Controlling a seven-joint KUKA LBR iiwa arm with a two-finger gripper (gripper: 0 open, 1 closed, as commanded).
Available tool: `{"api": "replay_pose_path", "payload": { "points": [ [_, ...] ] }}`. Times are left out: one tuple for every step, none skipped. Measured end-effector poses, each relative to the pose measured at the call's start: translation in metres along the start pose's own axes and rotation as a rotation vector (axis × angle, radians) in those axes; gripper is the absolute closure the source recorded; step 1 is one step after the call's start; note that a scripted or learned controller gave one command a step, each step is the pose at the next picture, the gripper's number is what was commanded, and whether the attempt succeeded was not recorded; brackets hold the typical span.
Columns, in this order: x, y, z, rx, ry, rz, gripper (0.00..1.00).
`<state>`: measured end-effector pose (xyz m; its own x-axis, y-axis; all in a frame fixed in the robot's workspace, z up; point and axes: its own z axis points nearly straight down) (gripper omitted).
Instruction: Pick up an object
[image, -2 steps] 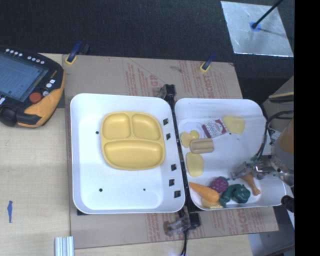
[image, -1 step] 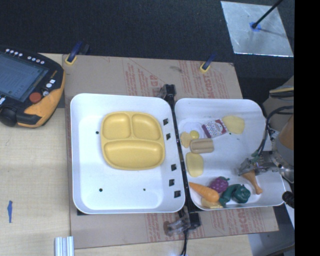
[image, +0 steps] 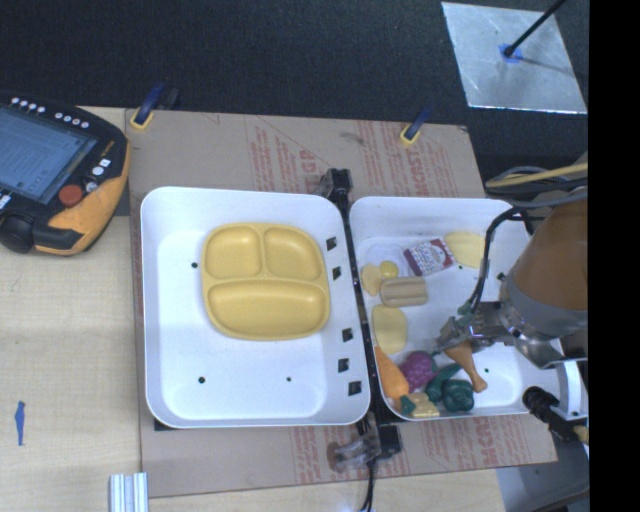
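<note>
My gripper (image: 466, 333) hangs low over the right bin (image: 500, 212), near its right side, under the grey arm with its orange band (image: 560, 262). Just below the gripper lies a brown drumstick-shaped toy (image: 468, 364); whether they touch I cannot tell. Nearby in the same bin are a purple toy (image: 418, 367), a green toy (image: 454, 392), an orange carrot (image: 391, 374), a pale yellow piece (image: 390, 327), a tan cylinder (image: 403, 292), a pink and white packet (image: 428, 257) and a yellow piece (image: 466, 245) at the back.
The left bin (image: 170, 300) holds a yellow divided plate (image: 266, 280). A teach pendant (image: 55, 175) lies on the bench at the far left. Black clips (image: 345, 300) line the wall between the two bins.
</note>
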<state>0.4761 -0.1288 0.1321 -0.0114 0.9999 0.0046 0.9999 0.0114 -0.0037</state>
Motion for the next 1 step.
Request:
{"api": "replay_pose_path", "payload": {
  "points": [
    [0.0934, 0.0079, -0.0622, -0.006, 0.0, -0.004, 1.0]
  ]
}}
